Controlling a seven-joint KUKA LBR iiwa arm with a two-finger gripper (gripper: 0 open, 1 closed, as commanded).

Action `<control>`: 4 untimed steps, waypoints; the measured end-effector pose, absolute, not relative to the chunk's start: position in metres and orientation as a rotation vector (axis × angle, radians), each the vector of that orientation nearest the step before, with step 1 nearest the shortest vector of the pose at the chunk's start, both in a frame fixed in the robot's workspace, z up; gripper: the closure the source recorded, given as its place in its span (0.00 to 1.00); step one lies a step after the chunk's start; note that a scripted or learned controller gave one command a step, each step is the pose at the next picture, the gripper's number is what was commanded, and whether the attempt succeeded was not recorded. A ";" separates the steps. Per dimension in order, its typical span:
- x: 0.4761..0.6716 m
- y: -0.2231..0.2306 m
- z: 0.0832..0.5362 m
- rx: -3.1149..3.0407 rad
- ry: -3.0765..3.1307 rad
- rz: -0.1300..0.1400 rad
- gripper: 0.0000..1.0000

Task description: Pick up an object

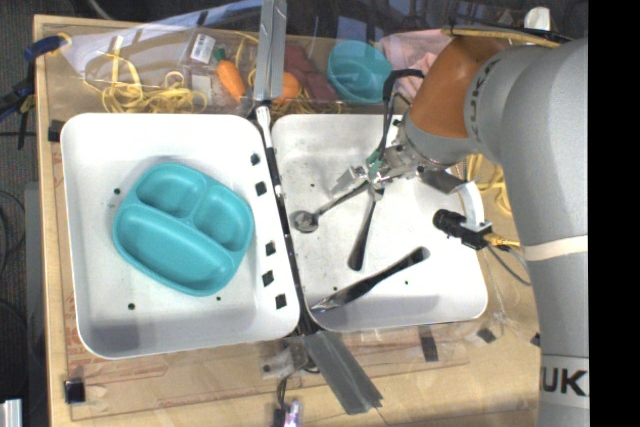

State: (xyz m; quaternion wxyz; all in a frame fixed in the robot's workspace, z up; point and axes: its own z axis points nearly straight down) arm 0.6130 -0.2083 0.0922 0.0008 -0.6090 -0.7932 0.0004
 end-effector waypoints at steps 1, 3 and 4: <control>0.614 -0.208 0.103 -1.907 -2.494 0.002 1.00; 0.650 -0.144 0.204 -1.914 -2.490 0.001 0.00; 0.630 -0.205 0.092 -1.980 -2.439 0.001 0.00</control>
